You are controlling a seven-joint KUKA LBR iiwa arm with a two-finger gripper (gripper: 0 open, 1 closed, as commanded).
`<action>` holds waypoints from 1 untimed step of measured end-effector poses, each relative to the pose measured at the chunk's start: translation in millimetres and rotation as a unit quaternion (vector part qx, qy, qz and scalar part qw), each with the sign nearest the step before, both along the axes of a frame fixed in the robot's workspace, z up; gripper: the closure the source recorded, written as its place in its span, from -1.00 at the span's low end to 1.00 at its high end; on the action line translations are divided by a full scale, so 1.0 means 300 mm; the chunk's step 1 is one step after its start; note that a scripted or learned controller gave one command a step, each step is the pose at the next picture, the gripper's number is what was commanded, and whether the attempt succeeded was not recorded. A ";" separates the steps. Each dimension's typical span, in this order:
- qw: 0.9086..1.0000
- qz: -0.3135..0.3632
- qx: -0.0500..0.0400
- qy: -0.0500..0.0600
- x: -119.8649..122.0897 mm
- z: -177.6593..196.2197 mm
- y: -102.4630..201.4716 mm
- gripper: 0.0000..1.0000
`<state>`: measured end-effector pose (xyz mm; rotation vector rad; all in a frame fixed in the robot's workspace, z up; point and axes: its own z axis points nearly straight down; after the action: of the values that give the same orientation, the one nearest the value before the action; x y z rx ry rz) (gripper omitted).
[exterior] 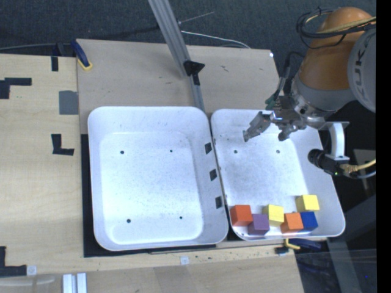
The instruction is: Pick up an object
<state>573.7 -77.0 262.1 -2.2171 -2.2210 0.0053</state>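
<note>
Along the near edge of the right bin (317, 163) sit six small blocks (275, 215), orange to blue, seemingly light, stiff and flat-sided; a pinch across opposite faces should hold. Up-right, the gripper (267, 132) hangs spread wide, holding nothing

Two white bins on the bench: the left bin (149, 176) and the right bin (269, 170), touching along their inner rims. Counting blocks now, all of them at the near end of the right bin. Six in total. Two orange: one (241, 215) at the near-left corner of that bin, another (293, 222) nearer its right side. Two yellow: one (275, 213) between the oranges, one (307, 202) further right. One purple block (260, 223), just beside the left orange. One blue block (308, 220), touching the right orange. One arm, one gripper (269, 130), over the far end of the right bin.
</note>
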 end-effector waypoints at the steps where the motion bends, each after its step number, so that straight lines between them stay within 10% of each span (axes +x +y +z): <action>1: 1.000 -0.001 -0.001 0.000 -0.018 -0.083 -0.070 -1.00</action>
<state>568.3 -97.9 237.2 -2.2205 -2.2189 0.0066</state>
